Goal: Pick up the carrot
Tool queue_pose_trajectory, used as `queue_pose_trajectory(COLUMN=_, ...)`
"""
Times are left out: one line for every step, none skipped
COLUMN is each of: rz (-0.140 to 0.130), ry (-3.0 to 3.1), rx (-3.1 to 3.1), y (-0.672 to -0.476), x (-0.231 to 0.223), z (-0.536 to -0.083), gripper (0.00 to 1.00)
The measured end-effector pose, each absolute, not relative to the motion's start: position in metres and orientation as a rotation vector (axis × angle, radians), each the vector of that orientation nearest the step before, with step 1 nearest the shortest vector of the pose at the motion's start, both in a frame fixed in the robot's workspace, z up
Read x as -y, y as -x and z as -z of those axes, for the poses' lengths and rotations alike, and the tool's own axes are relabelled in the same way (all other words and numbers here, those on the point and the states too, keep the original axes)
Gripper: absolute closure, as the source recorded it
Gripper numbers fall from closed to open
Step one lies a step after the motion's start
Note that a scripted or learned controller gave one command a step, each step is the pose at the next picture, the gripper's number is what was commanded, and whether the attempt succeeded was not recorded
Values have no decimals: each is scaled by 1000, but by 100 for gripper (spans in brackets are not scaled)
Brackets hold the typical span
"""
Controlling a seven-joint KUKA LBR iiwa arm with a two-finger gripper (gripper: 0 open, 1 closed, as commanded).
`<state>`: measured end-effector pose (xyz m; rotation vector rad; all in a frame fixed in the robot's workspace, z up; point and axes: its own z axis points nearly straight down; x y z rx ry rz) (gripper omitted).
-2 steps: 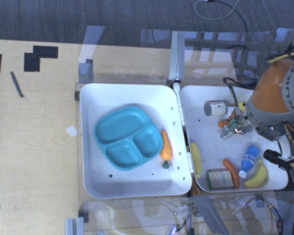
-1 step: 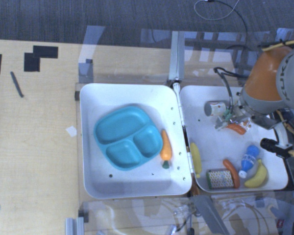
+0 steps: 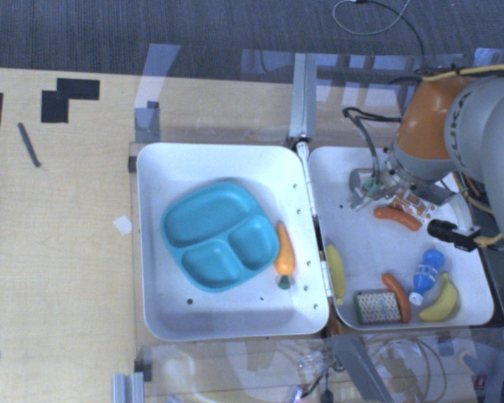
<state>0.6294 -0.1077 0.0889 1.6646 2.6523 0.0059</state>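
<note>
The carrot (image 3: 284,251) lies in the left bin (image 3: 164,321), just right of the blue plate (image 3: 220,235) and touching its edge. Its long side runs up and down in the picture, nearly straight, leaning a tiny bit. The thin orange tip points to the far side of the bin, and the fat end with a small dark green stub points to the near side. It looks smooth and a bit shiny. The plate is smooth plastic with round corners and three hollow parts. There is one carrot and one plate in that bin. My jaws (image 3: 365,187) are over the far left part of the right bin (image 3: 479,313), well apart from the carrot, and I cannot tell if they are open or closed. My arm (image 3: 479,133) is grey with a round orange part. In the right bin I count two sausages, one (image 3: 397,217) near my jaws and one (image 3: 396,295) at the near side. There are two bananas, one (image 3: 335,273) by the left wall and one (image 3: 441,302) curved at the near right. There is also one small blue bottle (image 3: 427,274) and one grey rough block (image 3: 377,306). Both bins are white and shallow and sit side by side on the pale wood table (image 3: 59,267).
</note>
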Motion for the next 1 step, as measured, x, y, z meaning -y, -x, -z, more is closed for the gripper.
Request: queue_pose_trajectory(rz=-13, ry=-1983, rx=-2421, y=-570, x=101, z=-90, gripper=100)
